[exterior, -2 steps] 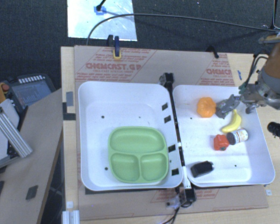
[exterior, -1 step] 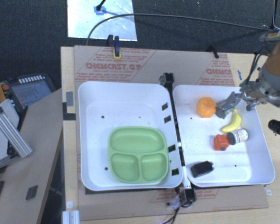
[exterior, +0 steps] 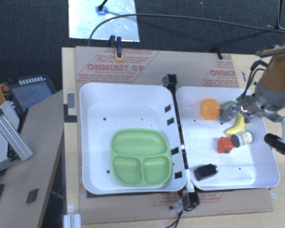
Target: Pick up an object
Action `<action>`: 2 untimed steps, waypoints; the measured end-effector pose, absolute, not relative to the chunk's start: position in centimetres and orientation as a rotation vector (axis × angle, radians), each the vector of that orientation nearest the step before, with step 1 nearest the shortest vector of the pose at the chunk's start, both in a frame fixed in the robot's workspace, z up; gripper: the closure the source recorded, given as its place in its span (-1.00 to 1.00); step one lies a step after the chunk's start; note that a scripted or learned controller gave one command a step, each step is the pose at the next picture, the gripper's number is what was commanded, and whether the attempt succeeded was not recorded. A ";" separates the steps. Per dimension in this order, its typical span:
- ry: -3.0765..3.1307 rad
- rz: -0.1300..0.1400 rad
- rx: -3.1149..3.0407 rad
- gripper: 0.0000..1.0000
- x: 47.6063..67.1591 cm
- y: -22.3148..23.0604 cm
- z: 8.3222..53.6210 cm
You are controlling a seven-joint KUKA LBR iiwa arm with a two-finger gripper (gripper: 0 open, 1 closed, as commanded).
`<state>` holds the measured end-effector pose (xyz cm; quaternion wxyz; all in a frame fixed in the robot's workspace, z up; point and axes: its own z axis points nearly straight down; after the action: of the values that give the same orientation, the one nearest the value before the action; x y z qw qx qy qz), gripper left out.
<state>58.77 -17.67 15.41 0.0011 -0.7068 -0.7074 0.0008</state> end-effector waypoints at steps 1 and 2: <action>-2.222 0.002 -2.218 -1.00 58.2 -17.1 10.9; -2.233 -0.007 -2.234 -1.00 58.7 -17.5 9.3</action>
<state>58.67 -17.47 9.25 -0.0086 -0.7071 -0.7070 -0.0021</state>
